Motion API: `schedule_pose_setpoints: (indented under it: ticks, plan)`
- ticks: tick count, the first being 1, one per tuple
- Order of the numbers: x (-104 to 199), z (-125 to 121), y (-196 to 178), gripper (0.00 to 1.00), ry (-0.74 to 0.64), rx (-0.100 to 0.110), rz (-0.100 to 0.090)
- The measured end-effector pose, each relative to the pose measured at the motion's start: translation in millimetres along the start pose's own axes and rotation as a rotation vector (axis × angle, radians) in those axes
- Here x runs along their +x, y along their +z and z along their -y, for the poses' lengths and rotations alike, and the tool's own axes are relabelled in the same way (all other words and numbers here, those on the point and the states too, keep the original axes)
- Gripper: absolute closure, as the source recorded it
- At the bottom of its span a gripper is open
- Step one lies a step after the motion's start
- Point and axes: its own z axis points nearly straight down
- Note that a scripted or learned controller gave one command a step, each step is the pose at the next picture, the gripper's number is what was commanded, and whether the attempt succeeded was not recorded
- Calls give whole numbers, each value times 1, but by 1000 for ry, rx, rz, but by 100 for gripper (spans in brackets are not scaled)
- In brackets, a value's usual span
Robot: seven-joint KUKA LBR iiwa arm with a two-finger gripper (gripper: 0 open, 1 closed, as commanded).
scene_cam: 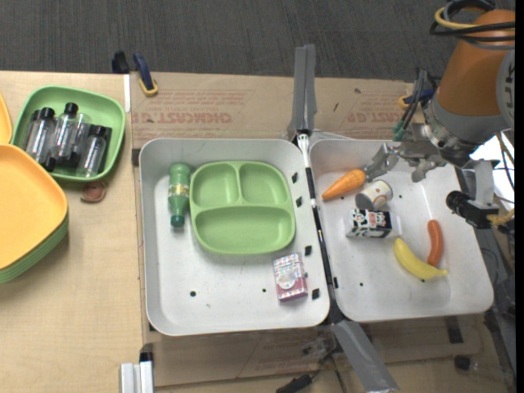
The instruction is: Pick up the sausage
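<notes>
The sausage (435, 242) is a short red-orange link lying upright in the right bin (467, 297), near its right side and just above the banana's tip. My gripper (403, 164) hovers over the bin's far edge, up and to the left of the sausage and well apart from it. Its two fingers (382, 161) are spread open with nothing between them.
The right bin also holds a banana (417, 261), a cow-print carton (369, 223), a small round cup (377, 193) and a carrot (344, 183). In the left bin are a green divided plate (241, 205), a green bottle (178, 193) and a pink packet (290, 277).
</notes>
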Motion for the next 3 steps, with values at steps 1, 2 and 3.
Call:
schedule_pose_setpoints:
  ticks: [1, 2, 3]
  plan:
    - [-54, 0, 28, 0, 57, 0, 0]
    - [-87, 67, 120, 0, 123, -7, -10]
    - [-89, 68, 113, 100, 128, -6, -5]
